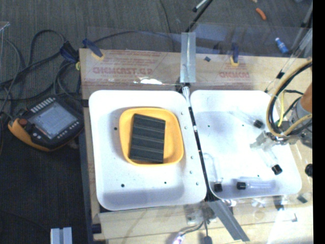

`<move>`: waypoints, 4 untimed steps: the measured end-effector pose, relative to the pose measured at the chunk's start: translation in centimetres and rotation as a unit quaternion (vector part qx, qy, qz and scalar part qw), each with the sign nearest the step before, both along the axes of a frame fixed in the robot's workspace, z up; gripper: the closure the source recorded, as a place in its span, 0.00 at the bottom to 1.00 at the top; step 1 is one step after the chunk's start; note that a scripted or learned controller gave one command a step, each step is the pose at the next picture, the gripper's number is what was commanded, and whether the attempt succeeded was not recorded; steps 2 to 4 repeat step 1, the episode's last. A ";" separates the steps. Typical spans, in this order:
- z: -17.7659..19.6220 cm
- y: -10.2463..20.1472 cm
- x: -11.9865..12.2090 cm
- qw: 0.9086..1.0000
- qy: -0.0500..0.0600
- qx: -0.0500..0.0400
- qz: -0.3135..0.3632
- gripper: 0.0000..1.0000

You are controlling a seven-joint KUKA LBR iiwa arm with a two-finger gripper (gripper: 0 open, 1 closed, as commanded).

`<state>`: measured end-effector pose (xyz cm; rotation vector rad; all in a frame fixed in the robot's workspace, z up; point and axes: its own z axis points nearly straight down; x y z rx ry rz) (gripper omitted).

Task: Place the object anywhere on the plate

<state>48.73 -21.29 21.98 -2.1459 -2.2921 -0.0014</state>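
I see the dark ribbed object [148, 138] already lying flat mid-plate [173, 145] in the left bin [101, 151], w/ the gripper [268, 139] near the right bin's [228, 121] right edge, grip state unclear, so I'd just keep clear & not nudge it.

The scene is lit evenly and fairly brightly from above, with the left bin [101, 151] and right bin [228, 121] rendered near blown-out white. Soft shadow is cast under the yellow plate [175, 136], and the surrounding carpet [51, 14] is left dim. Fine detail is softened throughout by mild blur and compression.
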 end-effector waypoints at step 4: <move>0.0 0.0 0.0 1.000 0.000 0.000 0.000 0.00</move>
